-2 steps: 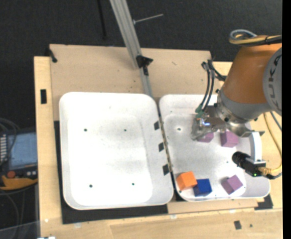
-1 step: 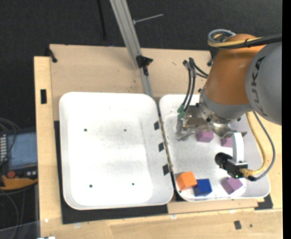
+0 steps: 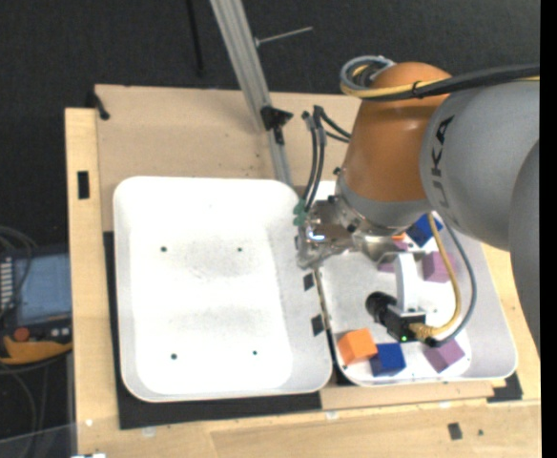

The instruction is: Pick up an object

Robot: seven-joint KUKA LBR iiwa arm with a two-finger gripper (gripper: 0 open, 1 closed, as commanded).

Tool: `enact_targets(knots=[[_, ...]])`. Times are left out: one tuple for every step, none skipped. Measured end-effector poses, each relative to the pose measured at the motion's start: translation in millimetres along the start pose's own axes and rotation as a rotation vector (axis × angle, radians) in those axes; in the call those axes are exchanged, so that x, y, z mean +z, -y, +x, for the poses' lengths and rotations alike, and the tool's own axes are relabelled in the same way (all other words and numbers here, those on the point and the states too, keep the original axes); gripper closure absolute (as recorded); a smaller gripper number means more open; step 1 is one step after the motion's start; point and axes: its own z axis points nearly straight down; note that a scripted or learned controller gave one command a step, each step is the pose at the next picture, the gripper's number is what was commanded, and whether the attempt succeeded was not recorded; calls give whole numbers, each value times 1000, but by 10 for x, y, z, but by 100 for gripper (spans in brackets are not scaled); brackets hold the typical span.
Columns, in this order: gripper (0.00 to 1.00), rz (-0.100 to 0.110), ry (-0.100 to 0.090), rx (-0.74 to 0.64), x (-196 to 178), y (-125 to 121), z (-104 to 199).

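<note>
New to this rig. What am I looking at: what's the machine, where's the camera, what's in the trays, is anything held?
There is one picture, from a camera fixed above the bench, looking down at a slant. The big grey shape with the orange band is a robot arm reaching in from the right. Its claw hangs at the inner edge of the right bin, next to the left bin. Both bins are shallow white trays. Near the right bin's front edge lie an orange block, a blue block touching it, and a purple block. More blue and purple pieces sit partly hidden under the arm. No block can be seen held in the claw, though the arm hides much of it.
</note>
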Motion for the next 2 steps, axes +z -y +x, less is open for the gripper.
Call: enact_targets(knots=[[100, 1, 1, 2, 57, 9, 430], [0, 1, 2, 6, 53, 7, 405]])
